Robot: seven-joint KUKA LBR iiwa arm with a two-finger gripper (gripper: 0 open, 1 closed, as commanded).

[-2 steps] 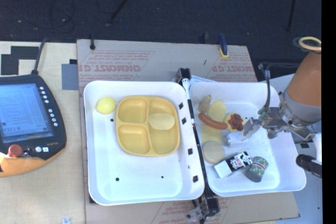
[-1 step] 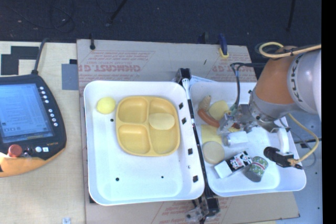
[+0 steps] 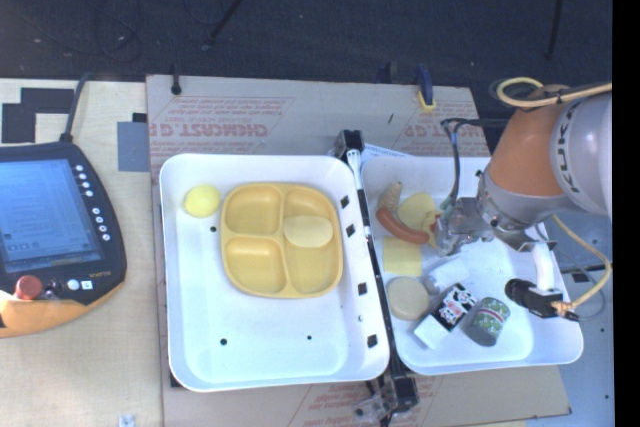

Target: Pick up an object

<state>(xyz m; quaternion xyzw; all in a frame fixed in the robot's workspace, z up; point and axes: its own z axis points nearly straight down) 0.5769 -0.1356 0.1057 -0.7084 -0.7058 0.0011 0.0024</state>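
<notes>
As the grey-and-orange arm (image 3: 545, 165) reaches in from the right, its gripper (image 3: 452, 227) hangs low over the middle of the right-hand bin (image 3: 560, 350). From this angle I cannot tell whether it is open or closed, and nothing can be seen held in it. The closest candidate for pick-up, a reddish toy sausage (image 3: 400, 227), lies just left of the gripper, beside a pale yellow lump (image 3: 420, 207) and a brown-tipped piece (image 3: 390, 195) at the bin's far left. A pale yellow slab (image 3: 403, 259) sits just on the near side of the sausage, and nearer again rests a tan round disc (image 3: 407, 297). A small black-and-white carton (image 3: 457, 305) and a green-grey can (image 3: 488, 319) lie side by side toward the bin's near edge. In the left-hand bin (image 3: 260, 360), a yellow divided plate (image 3: 262, 263) carries a pale oval piece (image 3: 308, 231) in its far right compartment, while a yellow ball (image 3: 201, 201) sits apart at the bin's far left corner. Both bins stand on a printed cardboard sheet (image 3: 300, 115), with a teach pendant (image 3: 55, 225) on the bench well to the left.
</notes>
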